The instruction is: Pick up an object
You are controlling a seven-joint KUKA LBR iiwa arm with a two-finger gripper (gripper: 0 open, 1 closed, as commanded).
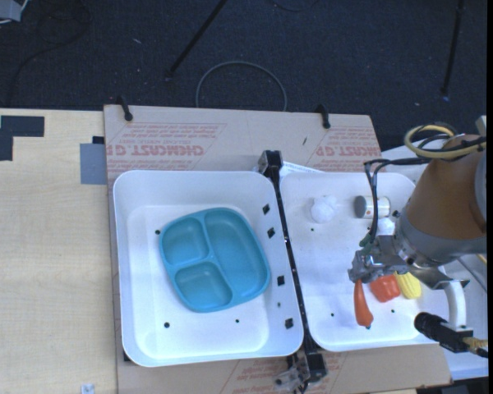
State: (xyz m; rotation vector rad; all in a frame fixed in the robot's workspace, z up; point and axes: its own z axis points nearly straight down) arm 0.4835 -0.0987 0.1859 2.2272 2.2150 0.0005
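My gripper hangs low over the right side of the right bin, under the grey arm with its orange band. Just below it lies a slim orange carrot-shaped piece. A red-orange chunk and a yellow piece sit close to the gripper's right side. I cannot tell whether anything is between the fingers. Farther back in the same bin rests a small white object, with a short grey-and-white cylinder beside it.
The left bin holds a blue divided plate. A black divider rail runs between the two bins. Both bins rest on a cardboard sheet on the wooden bench.
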